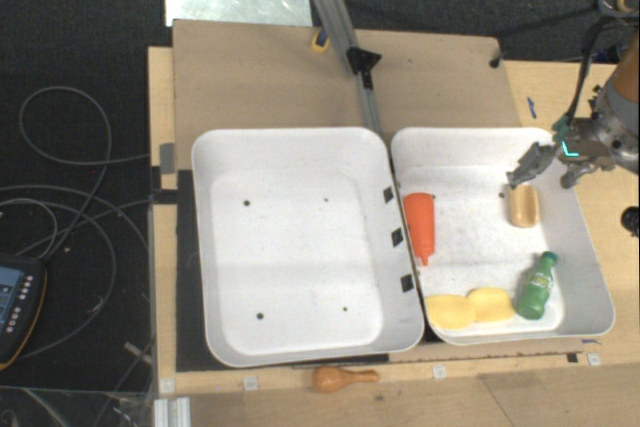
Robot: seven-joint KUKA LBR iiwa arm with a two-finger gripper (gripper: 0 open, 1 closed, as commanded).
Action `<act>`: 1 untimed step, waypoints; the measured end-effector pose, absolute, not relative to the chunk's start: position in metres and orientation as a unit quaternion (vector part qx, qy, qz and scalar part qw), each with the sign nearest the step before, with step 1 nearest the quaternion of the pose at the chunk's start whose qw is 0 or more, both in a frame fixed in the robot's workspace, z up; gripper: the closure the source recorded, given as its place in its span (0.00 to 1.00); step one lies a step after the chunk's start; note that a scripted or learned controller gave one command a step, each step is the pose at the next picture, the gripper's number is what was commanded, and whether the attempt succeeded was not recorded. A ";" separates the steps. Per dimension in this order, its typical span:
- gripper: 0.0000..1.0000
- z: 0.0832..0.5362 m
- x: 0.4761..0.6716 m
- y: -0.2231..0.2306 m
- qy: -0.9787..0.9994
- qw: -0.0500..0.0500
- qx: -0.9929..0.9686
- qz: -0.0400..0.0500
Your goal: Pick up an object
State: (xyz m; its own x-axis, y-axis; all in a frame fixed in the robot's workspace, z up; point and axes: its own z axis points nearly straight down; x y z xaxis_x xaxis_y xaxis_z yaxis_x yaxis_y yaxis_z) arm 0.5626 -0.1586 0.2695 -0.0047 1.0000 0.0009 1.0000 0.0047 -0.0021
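Note:
The right bin (470, 155) holds a tan roll-shaped object (522, 207), an orange-red bottle (420, 225) near its left wall, a green bottle (536, 286) and two yellow pieces (470, 308) along the front. My gripper (547, 173) hangs at the bin's right side, just behind and above the tan object. Its fingers (522, 169) are spread open with nothing between them.
The left bin (290, 155) sits beside the right one, joined by black clips. A small orange gourd-shaped object (345, 377) lies on the bench in front of the bins. A grey pole (335, 15) slants across the back. Cables lie on the floor at left.

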 end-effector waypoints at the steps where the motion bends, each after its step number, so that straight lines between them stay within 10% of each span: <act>1: 0.00 0.271 0.563 -0.159 -0.709 -0.001 -0.706 -0.001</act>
